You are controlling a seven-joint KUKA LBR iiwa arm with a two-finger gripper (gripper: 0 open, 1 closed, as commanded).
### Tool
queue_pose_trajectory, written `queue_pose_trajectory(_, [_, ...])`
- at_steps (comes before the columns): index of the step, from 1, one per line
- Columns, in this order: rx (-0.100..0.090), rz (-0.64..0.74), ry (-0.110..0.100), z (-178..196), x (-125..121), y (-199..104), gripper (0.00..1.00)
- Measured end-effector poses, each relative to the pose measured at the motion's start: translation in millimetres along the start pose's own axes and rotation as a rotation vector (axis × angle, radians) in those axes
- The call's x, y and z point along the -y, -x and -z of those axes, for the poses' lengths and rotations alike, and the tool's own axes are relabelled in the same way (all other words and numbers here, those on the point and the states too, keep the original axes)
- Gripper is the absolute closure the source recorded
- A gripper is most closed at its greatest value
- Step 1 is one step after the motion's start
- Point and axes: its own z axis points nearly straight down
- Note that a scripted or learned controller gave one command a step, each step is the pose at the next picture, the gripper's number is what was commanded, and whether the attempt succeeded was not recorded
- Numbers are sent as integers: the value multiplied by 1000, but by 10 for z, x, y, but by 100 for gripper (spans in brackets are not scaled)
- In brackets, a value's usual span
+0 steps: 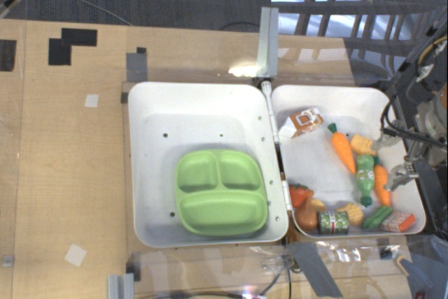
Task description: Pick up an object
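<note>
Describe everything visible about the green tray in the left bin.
The green tray is light green, plastic-looking, with rounded corners and three compartments: two smaller ones at the far side, one long one at the near side. It lies flat and upright on the floor of the left bin, toward its near right corner. All compartments look bare.

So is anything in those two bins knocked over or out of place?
Nothing looks broken or spilled. The toy food lies jumbled in the right bin: the green bottle and can are tipped over. The green tray sits flat in the left bin.
</note>
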Motion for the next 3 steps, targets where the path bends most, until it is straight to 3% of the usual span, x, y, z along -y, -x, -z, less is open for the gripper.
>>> queue_pose_trajectory(1, [6,49,-2,-1153,-219,-38,0])
queue_pose_trajectory(2, [13,148,-2,-1221,-826,35,0])
queue_pose_trajectory(3, [9,117,-1,-1242,-639,723,0])
